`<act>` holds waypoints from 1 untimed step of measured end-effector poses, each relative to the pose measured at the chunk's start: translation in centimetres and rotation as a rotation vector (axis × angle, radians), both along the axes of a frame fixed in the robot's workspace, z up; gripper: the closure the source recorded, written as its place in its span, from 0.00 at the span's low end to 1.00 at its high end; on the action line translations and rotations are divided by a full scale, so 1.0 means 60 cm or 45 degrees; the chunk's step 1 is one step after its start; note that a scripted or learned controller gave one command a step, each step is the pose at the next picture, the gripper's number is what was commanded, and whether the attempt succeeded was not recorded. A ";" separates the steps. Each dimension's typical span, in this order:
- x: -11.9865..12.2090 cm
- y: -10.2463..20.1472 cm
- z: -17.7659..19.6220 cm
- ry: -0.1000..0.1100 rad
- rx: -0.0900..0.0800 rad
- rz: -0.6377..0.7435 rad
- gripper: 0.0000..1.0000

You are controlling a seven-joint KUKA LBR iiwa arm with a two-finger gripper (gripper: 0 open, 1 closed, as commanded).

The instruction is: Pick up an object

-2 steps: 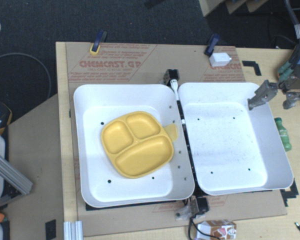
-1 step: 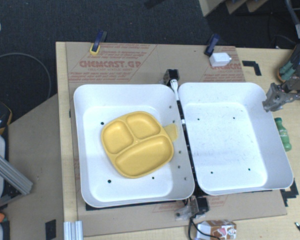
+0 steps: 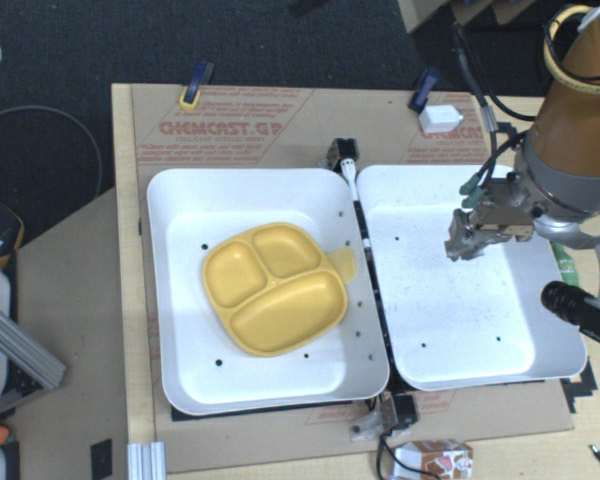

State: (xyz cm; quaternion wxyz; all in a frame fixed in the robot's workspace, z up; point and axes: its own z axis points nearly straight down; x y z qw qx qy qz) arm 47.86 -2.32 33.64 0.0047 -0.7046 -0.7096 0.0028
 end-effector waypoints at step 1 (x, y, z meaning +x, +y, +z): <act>0.003 0.127 0.147 -0.029 0.000 0.003 1.00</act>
